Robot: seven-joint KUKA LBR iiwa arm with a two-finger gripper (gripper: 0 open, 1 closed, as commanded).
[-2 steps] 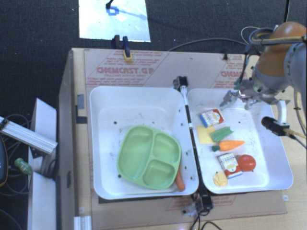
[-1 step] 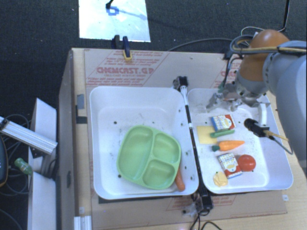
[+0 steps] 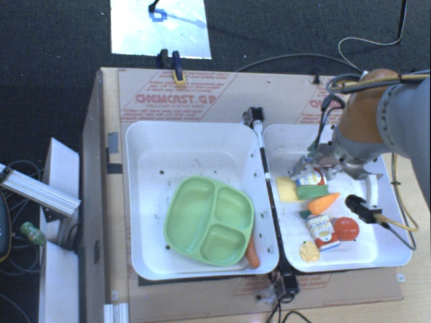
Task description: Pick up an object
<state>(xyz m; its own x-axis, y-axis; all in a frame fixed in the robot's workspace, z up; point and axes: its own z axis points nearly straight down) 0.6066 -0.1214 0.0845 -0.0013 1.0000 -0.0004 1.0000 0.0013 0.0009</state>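
My gripper (image 3: pixel 315 165) hangs low over the back left part of the right bin (image 3: pixel 387 251), just above a small white carton (image 3: pixel 310 178) with a red and blue label. Whether it touches the carton is hidden by the wrist. Right in front of the carton lie a green vegetable (image 3: pixel 312 192), an orange carrot (image 3: pixel 324 202) and a yellow block (image 3: pixel 287 190). Further forward are a second carton (image 3: pixel 320 229), a red tomato (image 3: pixel 347 228) and a pale yellow piece (image 3: pixel 309 251).
The left bin (image 3: pixel 145 153) holds a green divided plate (image 3: pixel 210 220), and a brown sausage (image 3: pixel 252 254) lies by its right wall. A black part on a cable (image 3: pixel 361 209) hangs off the arm over the right bin. The bins' shared wall (image 3: pixel 267 180) runs just left of the objects.
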